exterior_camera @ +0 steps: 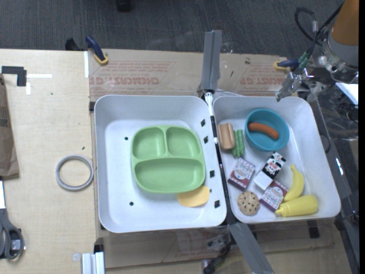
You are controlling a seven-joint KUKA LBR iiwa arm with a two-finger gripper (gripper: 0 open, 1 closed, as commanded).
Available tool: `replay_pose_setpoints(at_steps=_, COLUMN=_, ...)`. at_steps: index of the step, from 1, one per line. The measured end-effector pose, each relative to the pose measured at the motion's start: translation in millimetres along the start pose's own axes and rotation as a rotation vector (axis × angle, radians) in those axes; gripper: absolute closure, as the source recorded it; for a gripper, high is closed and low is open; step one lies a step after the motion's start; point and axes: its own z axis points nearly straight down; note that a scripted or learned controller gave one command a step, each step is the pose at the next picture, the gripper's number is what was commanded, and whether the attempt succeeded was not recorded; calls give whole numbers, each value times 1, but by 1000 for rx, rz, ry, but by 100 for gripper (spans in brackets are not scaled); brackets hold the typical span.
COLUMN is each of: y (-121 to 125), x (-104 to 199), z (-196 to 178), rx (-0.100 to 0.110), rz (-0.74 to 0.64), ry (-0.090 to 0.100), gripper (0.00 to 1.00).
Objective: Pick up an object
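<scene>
The arm's tool point(292, 84) hangs over the back rim of the right bin point(326, 153) at approx. 1 o'clock, clear of the contents; whether it is wide or narrow cannot be told from here. Below it, a blue bowl point(267, 138) holds a hot dog point(263, 129). Beside the bowl, at its 9 o'clock, lie a bun point(226, 136) and a green pod point(239, 143). Toward 5 o'clock: milk carton point(275, 164), two small boxes point(242, 173), cookie point(248, 202), banana point(295, 182), yellow bottle point(298, 206). The left bin point(108, 153) carries a green divided plate point(168, 158) w/ a yellow chip point(194, 197) at its 5 o'clock edge. A tape ring point(74, 172) sits on the worktop point(45, 124) at 9 o'clock.
</scene>
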Motion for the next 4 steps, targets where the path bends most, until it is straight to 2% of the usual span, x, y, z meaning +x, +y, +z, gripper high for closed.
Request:
replay_pose_setpoints(at_steps=1, y=-21, x=-4, z=116, rx=1, rz=-52, ry=1, gripper=0)
replay_pose_setpoints(at_steps=2, y=-24, x=-22, z=177, rx=-1, rz=-123, ry=1, gripper=0)
replay_pose_setpoints(at_steps=3, y=-23, x=-23, z=169, rx=-3, rz=-120, ry=1, gripper=100)
replay_pose_setpoints(at_steps=4, y=2, x=17, z=83, rx=0, rz=26, ry=-1, gripper=100)
